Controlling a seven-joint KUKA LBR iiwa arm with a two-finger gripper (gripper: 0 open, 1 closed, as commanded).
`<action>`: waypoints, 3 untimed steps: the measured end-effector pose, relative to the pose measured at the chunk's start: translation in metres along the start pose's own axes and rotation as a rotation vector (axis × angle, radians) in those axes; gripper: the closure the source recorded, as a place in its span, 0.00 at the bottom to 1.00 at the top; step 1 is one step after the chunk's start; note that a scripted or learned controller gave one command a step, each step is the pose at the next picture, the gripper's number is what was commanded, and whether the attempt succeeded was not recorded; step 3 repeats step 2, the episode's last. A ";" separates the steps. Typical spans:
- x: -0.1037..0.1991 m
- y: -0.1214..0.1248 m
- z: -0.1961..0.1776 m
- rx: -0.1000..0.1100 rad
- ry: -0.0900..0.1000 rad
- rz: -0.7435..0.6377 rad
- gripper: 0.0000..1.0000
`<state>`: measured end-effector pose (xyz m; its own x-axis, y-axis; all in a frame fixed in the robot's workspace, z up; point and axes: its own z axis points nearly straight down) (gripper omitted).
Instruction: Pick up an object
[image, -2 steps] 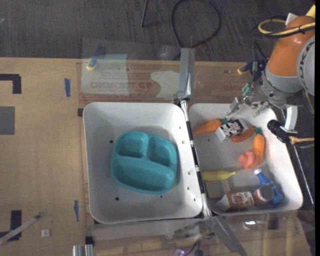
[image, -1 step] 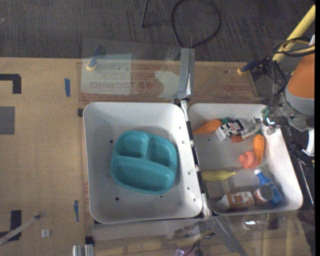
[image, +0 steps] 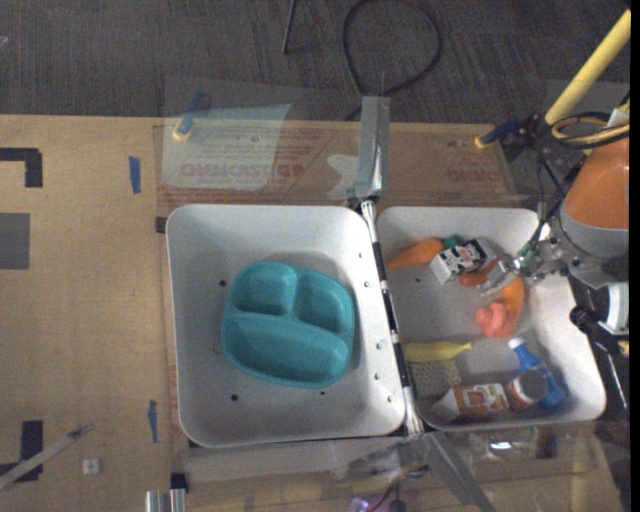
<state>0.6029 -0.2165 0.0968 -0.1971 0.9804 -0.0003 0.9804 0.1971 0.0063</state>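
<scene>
Fingers (image: 505, 275) over the right bin (image: 590, 400); how far open they stood, I could not tell.
The orange toy (image: 513, 296) lay just beside them: judged light, smooth plastic, likely slippery; grip across its narrow middle.

My wooden desk (image: 80, 330) carries blue tape marks (image: 134, 175); beyond it lies dark grey carpet (image: 150, 50) with a looping black cable (image: 390, 45).

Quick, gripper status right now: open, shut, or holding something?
Gripper: cannot be told; it hangs over the right bin beside the orange toys, with nothing visibly in its grasp.
</scene>
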 end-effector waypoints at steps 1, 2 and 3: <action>-0.001 0.000 -0.010 -0.001 -0.002 0.000 1.00; 0.071 0.039 -0.112 0.002 -0.002 -0.040 1.00; 0.071 0.039 -0.112 0.002 -0.002 -0.040 1.00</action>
